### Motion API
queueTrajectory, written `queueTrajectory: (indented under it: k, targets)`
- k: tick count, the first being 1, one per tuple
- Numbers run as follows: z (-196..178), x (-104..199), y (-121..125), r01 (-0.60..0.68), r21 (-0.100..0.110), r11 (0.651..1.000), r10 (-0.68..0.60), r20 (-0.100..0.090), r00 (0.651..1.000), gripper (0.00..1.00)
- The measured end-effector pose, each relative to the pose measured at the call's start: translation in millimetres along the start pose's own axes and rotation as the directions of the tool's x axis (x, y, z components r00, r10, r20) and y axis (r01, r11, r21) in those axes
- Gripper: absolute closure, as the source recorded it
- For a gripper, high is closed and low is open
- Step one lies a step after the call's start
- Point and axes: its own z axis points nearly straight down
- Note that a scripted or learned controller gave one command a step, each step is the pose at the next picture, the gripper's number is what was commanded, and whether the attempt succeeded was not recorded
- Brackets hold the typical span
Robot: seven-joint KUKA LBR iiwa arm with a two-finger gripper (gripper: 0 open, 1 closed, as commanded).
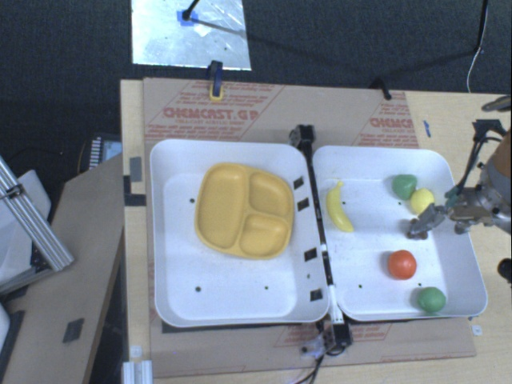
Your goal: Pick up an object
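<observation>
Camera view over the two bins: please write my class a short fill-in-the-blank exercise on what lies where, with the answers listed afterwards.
1. The yellow divided plate lies in the ____ bin.
2. The banana lies in the right bin, near its ____ edge.
3. The red ball lies between the gripper and a ____ ball.
4. The plate has ____ compartments.

Answers: left; left; green; three

foil sheet point(190, 21) beyond bench point(240, 106)
</observation>
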Motion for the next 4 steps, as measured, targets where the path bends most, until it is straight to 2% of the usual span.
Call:
queueTrajectory:
  k: [1,4]
  targets:
    - [-4.5,0.2,2.3,0.003,-0.009,1.000,-0.003,0.002,1.000,0.00]
    - [135.3,4.6,8.8,-0.001,-0.005,1.000,0.001,0.000,1.000,0.00]
